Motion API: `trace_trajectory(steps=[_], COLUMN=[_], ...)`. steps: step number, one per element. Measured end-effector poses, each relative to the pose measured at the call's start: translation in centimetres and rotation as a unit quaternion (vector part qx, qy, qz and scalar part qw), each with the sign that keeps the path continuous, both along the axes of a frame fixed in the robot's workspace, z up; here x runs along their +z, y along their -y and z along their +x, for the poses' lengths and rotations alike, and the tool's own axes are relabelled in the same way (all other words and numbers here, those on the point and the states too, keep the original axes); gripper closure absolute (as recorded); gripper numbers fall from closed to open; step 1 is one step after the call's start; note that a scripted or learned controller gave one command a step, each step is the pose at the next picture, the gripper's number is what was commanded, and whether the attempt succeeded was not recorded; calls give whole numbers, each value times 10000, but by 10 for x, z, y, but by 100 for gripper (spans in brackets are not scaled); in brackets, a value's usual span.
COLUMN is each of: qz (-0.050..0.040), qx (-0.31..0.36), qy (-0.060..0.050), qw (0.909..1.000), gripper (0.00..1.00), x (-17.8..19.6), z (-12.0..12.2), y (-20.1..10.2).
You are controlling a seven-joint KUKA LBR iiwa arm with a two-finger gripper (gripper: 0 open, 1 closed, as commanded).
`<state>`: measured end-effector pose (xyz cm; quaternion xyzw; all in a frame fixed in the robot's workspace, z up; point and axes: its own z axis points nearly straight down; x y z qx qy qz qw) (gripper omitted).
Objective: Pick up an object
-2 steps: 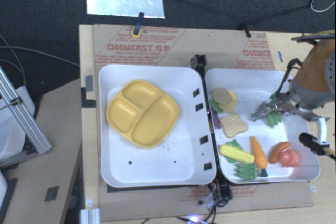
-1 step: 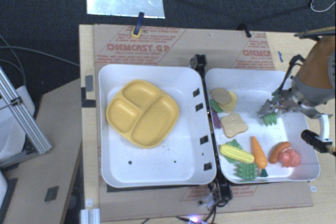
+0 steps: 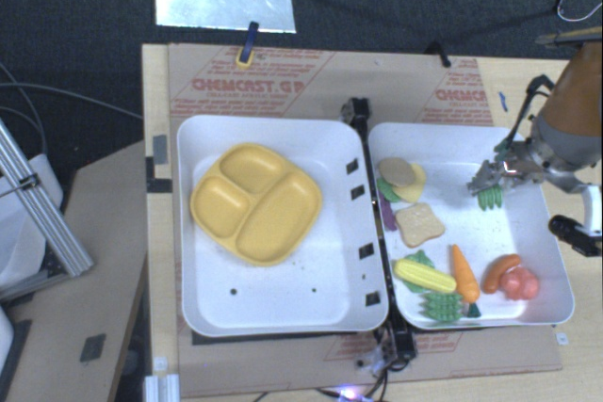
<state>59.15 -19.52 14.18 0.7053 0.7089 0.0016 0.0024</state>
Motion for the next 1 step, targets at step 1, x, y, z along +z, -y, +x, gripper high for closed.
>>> trace_trajectory(steps=[1], qz=[-2], qx=[33], qy=[32], qw=[10000], gripper=[100], x=[66], z=[55], y=[-61])
